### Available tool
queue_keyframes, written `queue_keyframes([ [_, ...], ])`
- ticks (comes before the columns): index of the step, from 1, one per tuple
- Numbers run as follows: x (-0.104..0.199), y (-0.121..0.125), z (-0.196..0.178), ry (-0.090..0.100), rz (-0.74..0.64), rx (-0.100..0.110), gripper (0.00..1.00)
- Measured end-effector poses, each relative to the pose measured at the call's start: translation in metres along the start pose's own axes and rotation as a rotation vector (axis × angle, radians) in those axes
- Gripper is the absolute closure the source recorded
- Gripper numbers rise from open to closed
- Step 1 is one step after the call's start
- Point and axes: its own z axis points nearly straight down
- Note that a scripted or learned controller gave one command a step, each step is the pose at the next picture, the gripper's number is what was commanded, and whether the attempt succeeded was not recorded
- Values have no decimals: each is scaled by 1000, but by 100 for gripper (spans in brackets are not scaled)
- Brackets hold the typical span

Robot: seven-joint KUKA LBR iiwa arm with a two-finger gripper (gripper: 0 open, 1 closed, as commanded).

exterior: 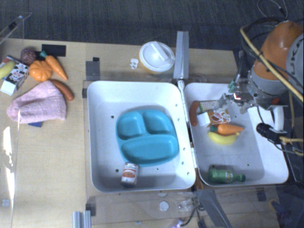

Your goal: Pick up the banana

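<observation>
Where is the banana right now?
The banana lies in the right bin, near its middle, just under the carrot that touches it, with the green bottle further toward the front.

A single fixed camera looked down from above the table at a slant, far enough back to take in both white bins whole, the left bin near the middle of the view and the right bin toward its right side. The far table edge and a strip of dark floor lay along the top, and the arm came in from the upper right
</observation>
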Motion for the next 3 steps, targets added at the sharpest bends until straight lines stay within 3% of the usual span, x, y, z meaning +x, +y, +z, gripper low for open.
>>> queue_keyframes([
  [1, 13, -27, 81, -7, 99, -35, 0],
  [2, 0, -74, 102, -5, -164, -14, 0],
  [3, 1, -71, 89, -7, -165, -22, 100],
])
